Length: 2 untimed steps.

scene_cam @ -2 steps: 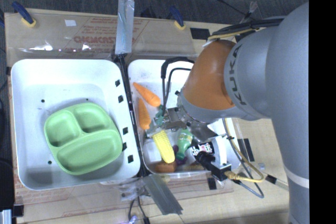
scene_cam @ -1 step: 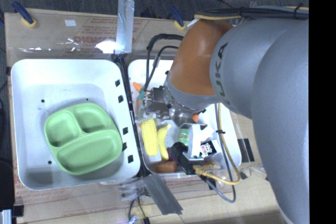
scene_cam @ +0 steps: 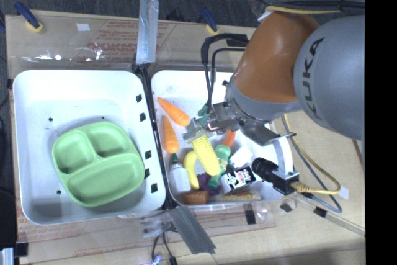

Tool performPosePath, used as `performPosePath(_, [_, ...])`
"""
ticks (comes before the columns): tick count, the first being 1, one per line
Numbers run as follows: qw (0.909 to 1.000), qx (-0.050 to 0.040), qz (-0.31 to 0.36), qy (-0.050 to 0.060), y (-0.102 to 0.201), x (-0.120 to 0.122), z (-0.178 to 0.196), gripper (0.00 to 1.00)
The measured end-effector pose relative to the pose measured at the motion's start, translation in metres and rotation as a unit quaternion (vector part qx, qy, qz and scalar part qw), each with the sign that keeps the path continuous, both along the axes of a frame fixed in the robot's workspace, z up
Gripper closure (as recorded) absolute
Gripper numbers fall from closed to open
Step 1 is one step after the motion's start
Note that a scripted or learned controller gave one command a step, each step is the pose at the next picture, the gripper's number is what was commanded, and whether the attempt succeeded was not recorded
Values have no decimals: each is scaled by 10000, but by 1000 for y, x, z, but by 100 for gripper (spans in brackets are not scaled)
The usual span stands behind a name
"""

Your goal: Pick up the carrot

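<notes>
Camera view: both bins are seen from above at a slant, with the arm entering from the right.
Left bin [scene_cam: 31, 96]: a white shallow bin is seen at the left, and a green divided plate [scene_cam: 99, 162] is lain in it, toward the near side.
Divider: a dark seam with small black clips is seen between the two bins.
Right bin [scene_cam: 180, 80]: a white bin is seen just right of the seam, crowded with toy food in its near half.
Carrot [scene_cam: 173, 112]: an orange carrot is found in the right bin's left part, near the far side of the pile; its long axis is laid diagonally, from upper left to lower right. Which end is the tip cannot be told.
Second orange piece [scene_cam: 169, 135]: a similar orange piece is lain just below the carrot, along the left wall, its long axis nearly up-and-down in the view.
Corn cob [scene_cam: 206, 155]: a yellow cob is lain to the right of these, in the middle of the pile.
Gripper [scene_cam: 209, 123]: it is held low over the pile, just right of the carrot's lower end; whether the fingers are apart or together cannot be told.
Arm [scene_cam: 291, 65]: the orange band and grey body are seen above the bin's right half.
</notes>
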<state>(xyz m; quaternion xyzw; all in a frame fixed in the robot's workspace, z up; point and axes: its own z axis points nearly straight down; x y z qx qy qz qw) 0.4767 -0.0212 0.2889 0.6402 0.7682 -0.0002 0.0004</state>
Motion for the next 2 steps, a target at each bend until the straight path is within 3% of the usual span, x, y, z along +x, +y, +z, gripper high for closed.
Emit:
performPosePath(1, [9966, 1, -821, 62, -3, -2, -101, 100])
performPosePath(2, [9666, 4, -2562, 24, 21, 5, -98, 100])
